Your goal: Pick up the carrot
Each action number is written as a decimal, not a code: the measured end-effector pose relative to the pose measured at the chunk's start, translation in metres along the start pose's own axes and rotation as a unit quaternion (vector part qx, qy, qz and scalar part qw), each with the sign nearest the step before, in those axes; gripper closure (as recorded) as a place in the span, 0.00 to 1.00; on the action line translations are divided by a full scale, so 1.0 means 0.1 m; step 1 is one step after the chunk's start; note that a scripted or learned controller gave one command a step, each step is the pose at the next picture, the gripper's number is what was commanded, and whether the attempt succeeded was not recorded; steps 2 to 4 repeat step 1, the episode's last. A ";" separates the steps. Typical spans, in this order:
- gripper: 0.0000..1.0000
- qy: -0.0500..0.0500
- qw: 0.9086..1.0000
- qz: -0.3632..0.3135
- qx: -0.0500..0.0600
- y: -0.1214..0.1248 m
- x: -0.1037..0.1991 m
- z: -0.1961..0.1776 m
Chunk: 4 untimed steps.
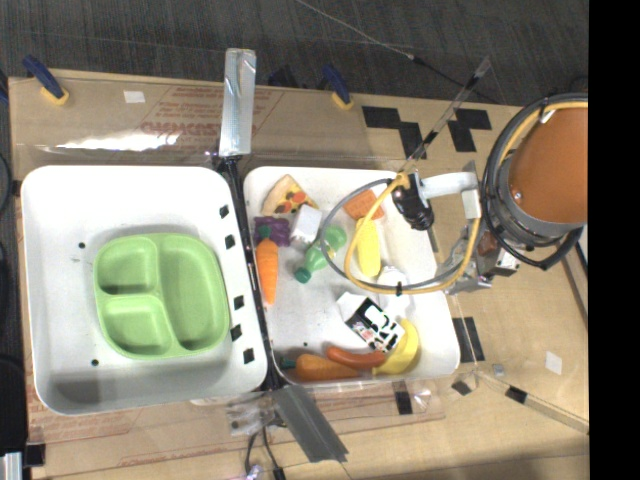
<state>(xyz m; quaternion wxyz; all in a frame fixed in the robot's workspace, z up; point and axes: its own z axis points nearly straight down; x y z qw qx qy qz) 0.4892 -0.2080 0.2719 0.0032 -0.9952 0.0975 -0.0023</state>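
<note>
can't tell if the gripper (476, 264), right of centre frame, is spread or pressed together, and the carrot (267, 271) hugs the left wall of the right bin (310, 318) mid-frame, just below a purple toy (271, 231), so a grab might clip either.

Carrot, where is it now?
Camera view: carrot lies in the right bin along its left wall, below the purple toy, left of the green toy.

A pale tan bench (560, 368) stands on dark grey carpet (120, 18).
</note>
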 end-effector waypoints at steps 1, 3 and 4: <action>1.00 0.002 1.000 -0.003 0.004 -0.04 0.01 -0.09; 1.00 0.002 1.000 -0.003 0.004 -0.04 0.01 -0.09; 1.00 0.002 1.000 -0.003 0.004 -0.04 0.01 -0.09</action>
